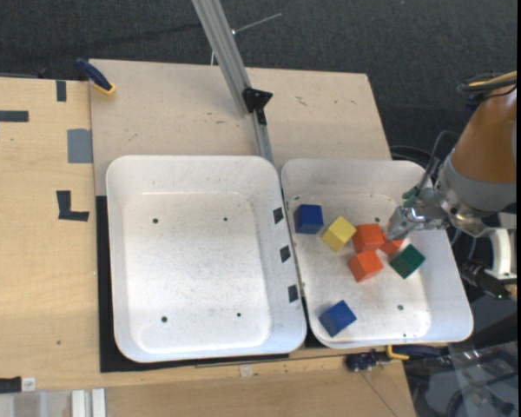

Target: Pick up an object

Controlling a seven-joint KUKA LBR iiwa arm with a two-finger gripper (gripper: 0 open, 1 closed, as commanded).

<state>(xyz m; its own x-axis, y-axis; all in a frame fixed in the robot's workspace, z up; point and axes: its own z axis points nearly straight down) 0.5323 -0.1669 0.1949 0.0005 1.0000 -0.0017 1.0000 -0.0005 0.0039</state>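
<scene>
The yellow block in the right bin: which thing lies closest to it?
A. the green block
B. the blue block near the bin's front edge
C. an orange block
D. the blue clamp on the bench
C: the yellow block sits right beside an orange block, almost touching it, with the other listed things farther off.

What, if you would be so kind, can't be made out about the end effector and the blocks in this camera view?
- End effector: small and blurred in the camera view, so open or shut cannot be told.
- Orange blocks: the end effector covers part of the cluster, so their count and any contact are unclear.
- Arm: cut off by the right edge.
- Green block: touching its orange neighbour or not, too small to tell.
</scene>
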